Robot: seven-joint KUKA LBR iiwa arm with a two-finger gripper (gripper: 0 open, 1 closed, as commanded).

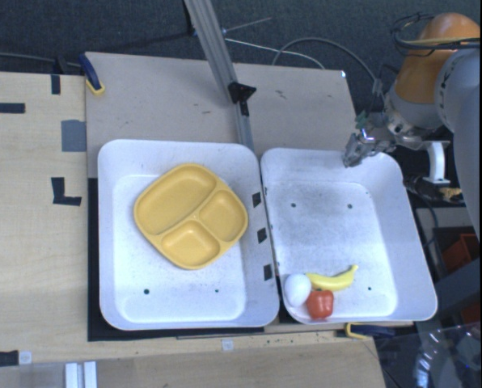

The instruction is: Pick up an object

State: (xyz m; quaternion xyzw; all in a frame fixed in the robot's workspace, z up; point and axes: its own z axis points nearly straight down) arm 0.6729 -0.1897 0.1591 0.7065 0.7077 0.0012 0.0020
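In the right bin [338, 217], three small objects lie together at the near left corner: a white egg-like ball [297, 288], a yellow banana [335, 279] and a red pepper-like piece [321, 303]. My gripper [355, 153] hangs at the far right corner of that bin, above its rim, far from the three objects. Nothing shows between its fingers. The left bin [120, 241] holds a yellow divided plate [191, 215] with three compartments.
A slanted metal pole [217, 47] reaches down to the gap between the bins at the back. A yellow-tipped clamp [91, 75] sits at the bench's far left corner. Cables run behind the right bin near the arm.
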